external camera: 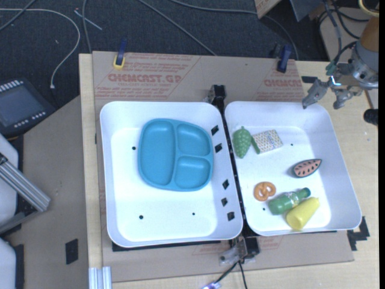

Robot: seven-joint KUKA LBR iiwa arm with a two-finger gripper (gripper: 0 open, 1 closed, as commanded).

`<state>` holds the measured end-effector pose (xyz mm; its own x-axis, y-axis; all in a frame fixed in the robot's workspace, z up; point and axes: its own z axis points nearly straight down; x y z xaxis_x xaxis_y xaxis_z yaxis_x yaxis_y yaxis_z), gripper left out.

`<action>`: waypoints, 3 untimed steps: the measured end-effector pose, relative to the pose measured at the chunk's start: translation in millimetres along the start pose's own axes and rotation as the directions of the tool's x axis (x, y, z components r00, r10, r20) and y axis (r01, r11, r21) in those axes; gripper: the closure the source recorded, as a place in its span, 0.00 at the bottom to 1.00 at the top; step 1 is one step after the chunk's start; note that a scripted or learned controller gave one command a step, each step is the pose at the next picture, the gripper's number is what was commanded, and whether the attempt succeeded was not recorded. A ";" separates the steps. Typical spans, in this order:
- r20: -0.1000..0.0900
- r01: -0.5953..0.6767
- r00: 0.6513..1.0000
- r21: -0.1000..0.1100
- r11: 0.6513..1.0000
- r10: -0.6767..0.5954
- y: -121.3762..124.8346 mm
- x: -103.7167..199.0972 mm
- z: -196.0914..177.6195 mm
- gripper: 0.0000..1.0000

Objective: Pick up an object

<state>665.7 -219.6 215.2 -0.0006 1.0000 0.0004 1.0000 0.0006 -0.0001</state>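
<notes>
I see the gripper point(328, 94) up at the top right, hanging over the far right corner of the right bin point(337, 161), jaws spread apart with nothing between them. Pickable stuff is all in the right bin: green bumpy piece point(242, 141) against the left wall, checkered square point(267, 140) just beside it, watermelon slice point(307, 168) alone mid-right, pretzel point(264, 190) lower down, green bottle point(287, 201) touching the yellow piece point(302, 213) near the front edge. The last two are crowded together, with the pretzel close by; the watermelon slice has the most open floor around it. Left bin point(120, 209) holds a blue divided plate point(175, 155). Blue clamps point(120, 58) sit on the cardboard sheet point(150, 77) behind the bins, and cables point(60, 17) lie on the floor beyond.
</notes>
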 end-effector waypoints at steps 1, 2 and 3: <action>-0.002 0.001 1.000 0.005 1.000 -0.001 -5.1 9.3 50.5 0.00; -0.001 -0.001 1.000 0.006 1.000 0.001 -11.3 0.9 101.4 0.00; -0.006 0.003 1.000 0.003 1.000 -0.003 -10.0 4.4 130.3 0.00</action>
<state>655.6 -215.1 84.9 -0.0034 1.0000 0.0066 1.0000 0.0034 -0.0029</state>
